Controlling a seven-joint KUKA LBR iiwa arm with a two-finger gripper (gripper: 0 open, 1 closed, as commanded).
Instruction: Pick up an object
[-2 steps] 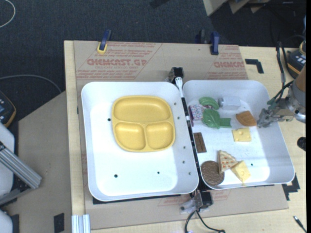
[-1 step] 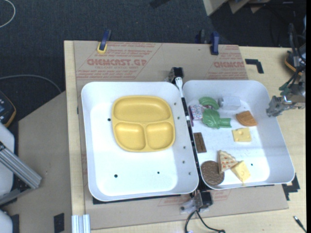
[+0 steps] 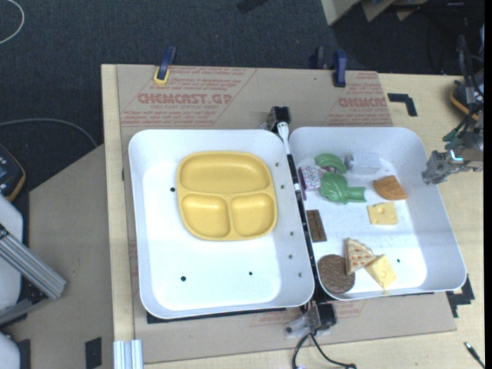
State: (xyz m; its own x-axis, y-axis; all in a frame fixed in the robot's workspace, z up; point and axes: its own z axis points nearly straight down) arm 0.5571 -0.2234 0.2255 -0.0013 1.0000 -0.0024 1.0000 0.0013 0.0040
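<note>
At the right bin's (image 3: 430,206) far edge, the gripper (image 3: 440,167), fingers down.

The scene is evenly and brightly lit from above, and the white bins (image 3: 154,229) are nearly washed out. Only soft, faint shadows are cast. Fine detail is softened by slight blur throughout.

The claw (image 3: 435,167) is blurred, its arm cut off rightward.

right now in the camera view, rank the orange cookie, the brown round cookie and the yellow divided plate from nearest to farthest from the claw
1. Orange cookie, upper right part of the right bin, closest to the claw at that bin's right rim.
2. Brown round cookie, at the right bin's front left.
3. Yellow divided plate, in the left bin, farthest.
</note>
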